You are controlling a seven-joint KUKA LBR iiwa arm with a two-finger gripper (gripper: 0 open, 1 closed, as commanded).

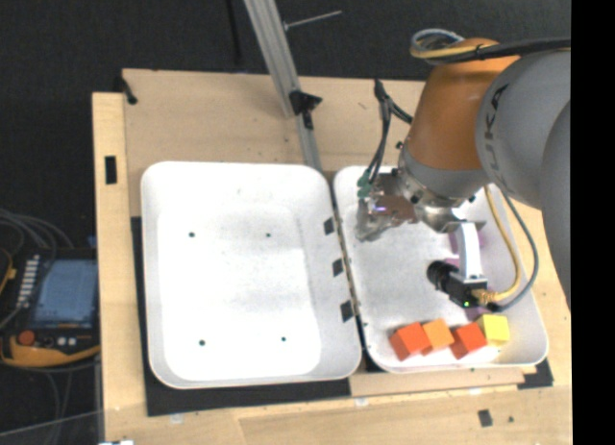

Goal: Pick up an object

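Arm [500, 126] up top, gripper [375, 217] over right bin [384, 270]; finger state unclear. Blocks [447, 337] sit near corner: move there, descend centred on one.

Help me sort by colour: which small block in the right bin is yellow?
The small yellow block, at the right end of the row; the other blocks are orange or red.
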